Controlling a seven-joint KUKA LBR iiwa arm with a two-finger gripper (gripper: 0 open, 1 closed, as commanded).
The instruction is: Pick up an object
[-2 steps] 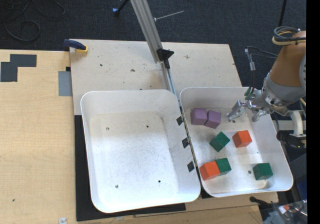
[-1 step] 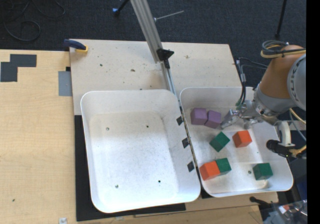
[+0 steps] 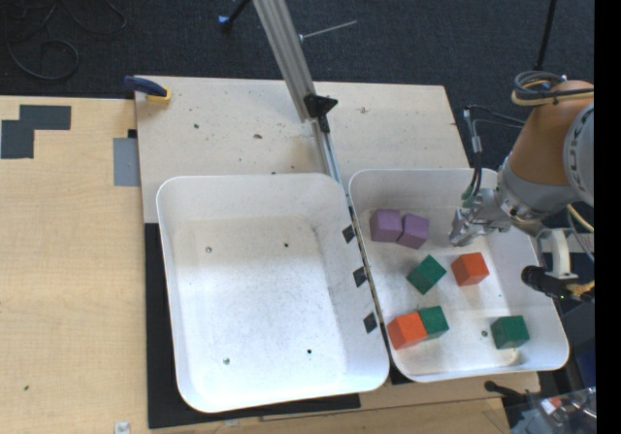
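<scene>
So I'm hovering my end effector (image 3: 466, 227) in the right bin (image 3: 543, 350), just above the orange cube (image 3: 470, 269). Can't tell its state tbh. Next I'd drop straight down onto it.

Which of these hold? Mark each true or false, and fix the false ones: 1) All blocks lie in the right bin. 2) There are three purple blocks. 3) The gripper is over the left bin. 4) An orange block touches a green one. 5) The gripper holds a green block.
1) True: the purple, green and orange blocks all lie in the right bin.
2) False: two purple blocks, side by side.
3) False: the gripper is over the right bin, not the left bin.
4) True: the orange block touches the green block.
5) False: no block shows between its fingers.
</scene>
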